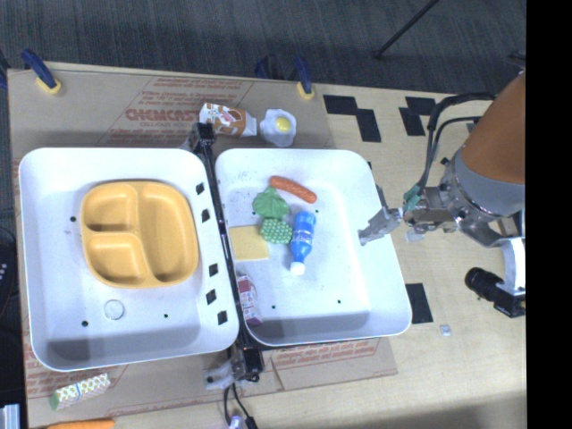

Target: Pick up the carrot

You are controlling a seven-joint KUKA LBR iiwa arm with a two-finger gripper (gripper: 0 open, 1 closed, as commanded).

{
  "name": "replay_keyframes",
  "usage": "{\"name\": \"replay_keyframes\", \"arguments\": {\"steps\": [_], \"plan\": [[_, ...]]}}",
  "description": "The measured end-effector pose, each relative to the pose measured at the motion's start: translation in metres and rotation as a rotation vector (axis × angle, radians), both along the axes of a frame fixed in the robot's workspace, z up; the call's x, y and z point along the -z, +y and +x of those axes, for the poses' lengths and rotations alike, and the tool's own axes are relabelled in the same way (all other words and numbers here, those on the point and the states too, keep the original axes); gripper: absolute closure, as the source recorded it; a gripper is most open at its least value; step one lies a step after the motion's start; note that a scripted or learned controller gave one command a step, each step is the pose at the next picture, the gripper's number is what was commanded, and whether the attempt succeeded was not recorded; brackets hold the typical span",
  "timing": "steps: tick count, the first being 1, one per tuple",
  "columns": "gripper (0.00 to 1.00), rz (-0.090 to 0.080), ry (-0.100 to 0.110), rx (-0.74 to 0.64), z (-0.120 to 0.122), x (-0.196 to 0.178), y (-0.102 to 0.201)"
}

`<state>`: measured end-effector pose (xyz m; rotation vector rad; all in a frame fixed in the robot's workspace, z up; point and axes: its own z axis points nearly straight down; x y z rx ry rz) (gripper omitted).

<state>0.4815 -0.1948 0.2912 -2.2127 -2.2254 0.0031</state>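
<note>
The carrot (293, 189) lies in the right bin (380, 266), above green vegetables (272, 214) and a blue bottle (302, 238). The jaws (382, 225) hover at its right rim, apparently open, empty.

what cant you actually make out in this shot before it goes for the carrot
- Gripper, camera view: small and blurred at the right bin's rim, so the state of its jaws is unreadable.
- Arm: cut off by the frame's right side.
- Carrot: its lower edge meets the green leafy piece; touching or overlapping, unclear.
- Packet at the bin's left wall: label too small to read.
</note>
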Motion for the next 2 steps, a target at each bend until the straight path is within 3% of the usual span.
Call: {"name": "replay_keyframes", "arguments": {"steps": [1, 2], "plan": [[0.00, 0.001, 0.003, 0.020, 0.011, 0.143, 0.046], [0.00, -0.001, -0.002, -0.095, 0.088, 0.034, 0.030]]}}
